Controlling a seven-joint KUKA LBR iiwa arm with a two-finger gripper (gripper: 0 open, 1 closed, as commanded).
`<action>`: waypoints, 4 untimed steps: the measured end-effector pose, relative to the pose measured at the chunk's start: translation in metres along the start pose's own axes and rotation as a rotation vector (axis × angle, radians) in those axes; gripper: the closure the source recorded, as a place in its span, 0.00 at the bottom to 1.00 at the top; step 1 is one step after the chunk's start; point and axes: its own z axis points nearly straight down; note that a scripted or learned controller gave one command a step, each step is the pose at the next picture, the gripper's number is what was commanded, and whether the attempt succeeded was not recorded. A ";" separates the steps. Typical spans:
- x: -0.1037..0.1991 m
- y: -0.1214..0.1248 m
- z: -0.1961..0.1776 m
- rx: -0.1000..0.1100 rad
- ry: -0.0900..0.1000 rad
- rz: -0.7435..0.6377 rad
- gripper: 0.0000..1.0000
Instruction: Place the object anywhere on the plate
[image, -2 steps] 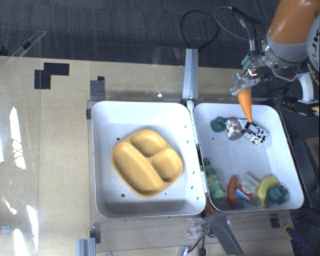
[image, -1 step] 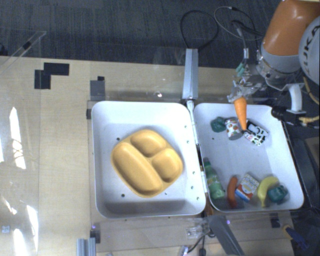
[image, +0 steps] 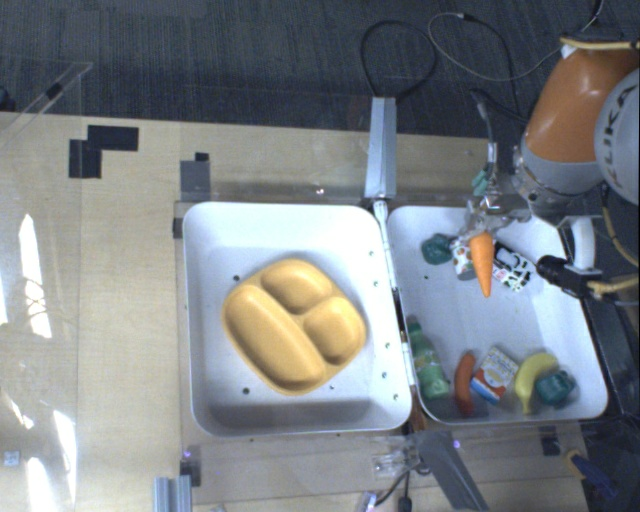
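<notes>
Two pincer (image: 481, 232) fingers clamped on dangling carrot (image: 483, 262).

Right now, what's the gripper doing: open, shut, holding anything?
Gripper: shut on the carrot, which hangs point-down from its fingers over the right bin, not yet at the yellow plate.

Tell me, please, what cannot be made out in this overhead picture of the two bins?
- Jaws of the gripper: lost among metal parts; whether they clamp the orange carrot is unclear.
- Black-and-white patterned item: too small to identify.
- Teal lump by the yellow banana: too blurred to identify.
</notes>
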 end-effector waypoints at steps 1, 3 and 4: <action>0.042 0.034 -0.049 -0.002 0.000 0.117 1.00; 0.083 -0.014 -0.130 -0.003 0.000 0.074 0.00; 0.093 -0.050 -0.131 -0.002 0.000 -0.119 0.00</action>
